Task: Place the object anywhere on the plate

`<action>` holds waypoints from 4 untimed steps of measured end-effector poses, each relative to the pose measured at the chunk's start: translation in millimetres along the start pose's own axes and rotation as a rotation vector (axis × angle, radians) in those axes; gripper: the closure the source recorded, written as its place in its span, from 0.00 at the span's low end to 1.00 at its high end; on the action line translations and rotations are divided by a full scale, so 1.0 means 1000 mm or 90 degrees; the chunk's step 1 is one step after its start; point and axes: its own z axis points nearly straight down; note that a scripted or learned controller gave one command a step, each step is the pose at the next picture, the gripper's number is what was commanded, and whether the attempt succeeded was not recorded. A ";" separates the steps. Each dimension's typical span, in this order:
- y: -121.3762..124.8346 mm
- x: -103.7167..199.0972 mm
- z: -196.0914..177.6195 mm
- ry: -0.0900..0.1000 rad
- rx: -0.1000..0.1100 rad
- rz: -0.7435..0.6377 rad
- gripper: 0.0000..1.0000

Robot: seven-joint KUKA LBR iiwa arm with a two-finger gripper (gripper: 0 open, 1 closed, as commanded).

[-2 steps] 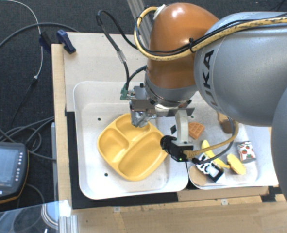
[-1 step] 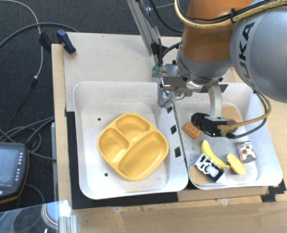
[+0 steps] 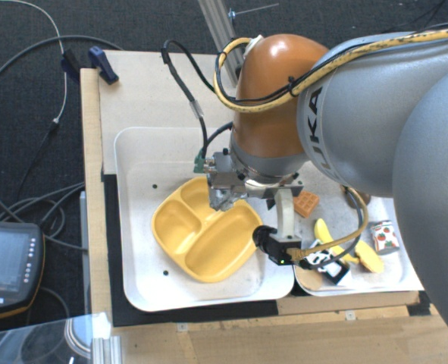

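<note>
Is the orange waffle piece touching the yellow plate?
Apart. The camera view shows the orange waffle piece in the right bin, the yellow plate in the left bin.

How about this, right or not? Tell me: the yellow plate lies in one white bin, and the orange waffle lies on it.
Not right. The waffle lies in the neighbouring bin, off the plate, as the camera view shows. The yellow plate does lie in one white bin.

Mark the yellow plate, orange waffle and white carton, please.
yellow plate (image 3: 208,255), camera view, bare floor of its large compartment.
orange waffle (image 3: 307,203), camera view, middle of its top.
white carton (image 3: 385,238), camera view, its printed face.
</note>
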 end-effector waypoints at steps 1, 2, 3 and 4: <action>0.002 -0.002 -0.004 0.001 -0.006 0.003 0.00; 0.062 -0.072 -0.006 -0.002 -0.011 0.008 0.00; 0.060 -0.067 -0.017 0.001 -0.010 0.002 1.00; 0.015 -0.038 0.014 0.001 -0.002 0.001 1.00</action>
